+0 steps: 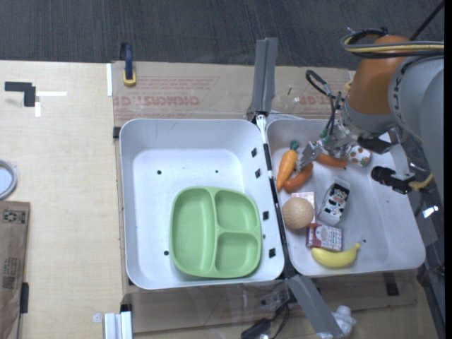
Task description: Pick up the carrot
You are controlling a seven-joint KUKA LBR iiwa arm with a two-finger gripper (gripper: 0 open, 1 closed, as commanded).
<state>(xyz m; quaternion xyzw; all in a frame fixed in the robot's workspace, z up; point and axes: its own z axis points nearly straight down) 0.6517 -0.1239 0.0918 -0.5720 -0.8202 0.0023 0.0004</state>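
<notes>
Camera view, taken from the near edge of the bench (pixel 56 133) outward: we see the left bin (pixel 141 189), a shallow white tray with rounded corners, carrying a pale green plastic plate (pixel 215 232) with three compartments toward its near right corner. In the right bin (pixel 395 239), a smooth yellow banana (pixel 335 256) curves along the near edge, touching a small red and white carton (pixel 324 236). Just beyond sit a round tan ball (pixel 298 212) and a white toy with black markings (pixel 335 202). Farther back, the carrot (pixel 286 168), a tapered orange cone with a green top, lies against the left wall of the right bin, tilted with its tip toward us. The gripper (pixel 326 145) hangs just to the right of the carrot's top, over an orange-red object (pixel 330 159); we cannot tell how it is set. Above it rises the grey arm (pixel 417 90) with its orange band (pixel 374 76). The bench is light wood with a cardboard sheet (pixel 183 90) at its far edge, and beyond lies dark grey carpet (pixel 176 13).
</notes>
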